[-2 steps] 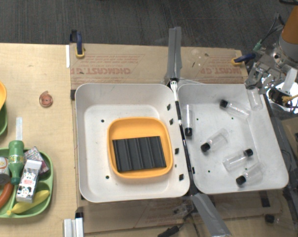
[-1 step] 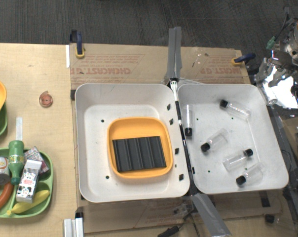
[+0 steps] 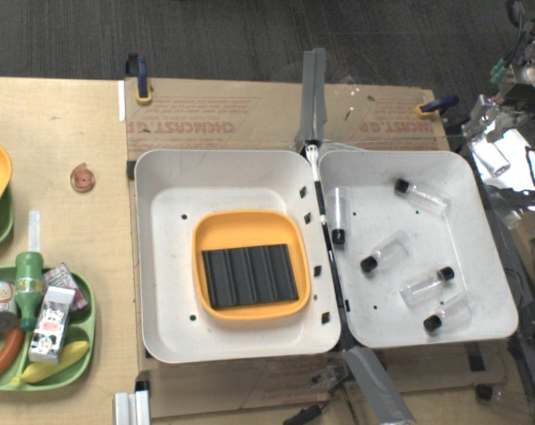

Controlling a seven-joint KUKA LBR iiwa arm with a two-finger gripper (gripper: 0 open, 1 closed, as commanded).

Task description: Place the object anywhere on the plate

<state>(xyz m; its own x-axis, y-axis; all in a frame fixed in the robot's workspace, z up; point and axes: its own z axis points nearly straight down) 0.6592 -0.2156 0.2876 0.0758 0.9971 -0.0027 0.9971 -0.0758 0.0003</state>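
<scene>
Camera view puts my arm [image 3: 508, 162] folded back past the right bin's [image 3: 480, 321] far corner, clear of the vials [image 3: 384, 253], my hand's state beyond telling.

Part of the arm [image 3: 507, 104] is seen at the upper right of the frame, drawn back near the right edge. Its outline is broken by glare, and little detail can be made out.

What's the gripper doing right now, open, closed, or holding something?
Gripper: cannot be told. The vials lie loose in the right bin; the plate holds a dark ridged slab.
</scene>
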